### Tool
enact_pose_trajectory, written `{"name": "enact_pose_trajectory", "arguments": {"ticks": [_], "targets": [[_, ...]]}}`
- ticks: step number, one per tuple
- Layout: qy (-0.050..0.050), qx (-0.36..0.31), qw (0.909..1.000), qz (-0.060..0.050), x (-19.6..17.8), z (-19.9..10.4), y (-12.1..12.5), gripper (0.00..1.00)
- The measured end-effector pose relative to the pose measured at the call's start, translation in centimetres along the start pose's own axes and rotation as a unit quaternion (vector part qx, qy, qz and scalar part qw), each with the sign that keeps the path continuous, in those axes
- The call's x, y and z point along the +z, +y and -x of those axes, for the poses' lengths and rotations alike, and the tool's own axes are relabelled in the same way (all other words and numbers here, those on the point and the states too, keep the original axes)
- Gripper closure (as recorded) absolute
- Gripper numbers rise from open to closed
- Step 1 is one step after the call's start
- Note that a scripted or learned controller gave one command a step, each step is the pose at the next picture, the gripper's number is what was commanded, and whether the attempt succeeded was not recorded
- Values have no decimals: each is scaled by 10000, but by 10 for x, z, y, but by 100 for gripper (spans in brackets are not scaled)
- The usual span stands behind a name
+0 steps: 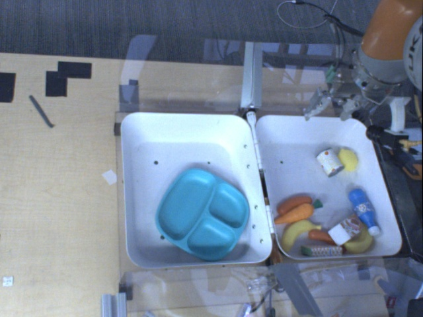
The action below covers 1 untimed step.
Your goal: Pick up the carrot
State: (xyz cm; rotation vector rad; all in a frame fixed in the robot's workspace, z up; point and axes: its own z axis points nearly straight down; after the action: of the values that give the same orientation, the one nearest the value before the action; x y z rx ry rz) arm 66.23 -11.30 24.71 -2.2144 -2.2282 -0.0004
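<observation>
1. Biggest thing we've got is the bench (59, 197), light wood, running across the left and lower part of the frame, with a few black marks in the upper left.
2. Next, the left bin (149, 144), shallow and white, sitting mid-frame. A blue divided plate (203, 213) lies in its lower middle, three compartments, tilted a bit.
3. The right bin (291, 137) sits just beside the left one, edges nearly touching along the centre.
4. The arm (390, 32) comes in at the upper right of the frame, orange band showing, cables looping off to its left.
5. The gripper (332, 104) hangs at the top edge of the right bin. We see its two fingers spread apart with nothing between them.
6. The carrot (296, 212) lies in the lower left part of the right bin, orange, green end pointing right. It's well apart from the gripper. Another orange piece sits touching it just above.
7. A banana (297, 232) lies right below the carrot.
8. A blue bottle (364, 210) lies toward the lower right of that bin.
9. A lemon (348, 159) and a small white can (328, 162) sit side by side in the upper right of the bin, touching or nearly so.
</observation>
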Motion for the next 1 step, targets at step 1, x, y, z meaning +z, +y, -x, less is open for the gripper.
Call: {"name": "enact_pose_trajectory", "arguments": {"ticks": [1], "targets": [[-1,-152,9999,12,153,9,-70,0]]}}
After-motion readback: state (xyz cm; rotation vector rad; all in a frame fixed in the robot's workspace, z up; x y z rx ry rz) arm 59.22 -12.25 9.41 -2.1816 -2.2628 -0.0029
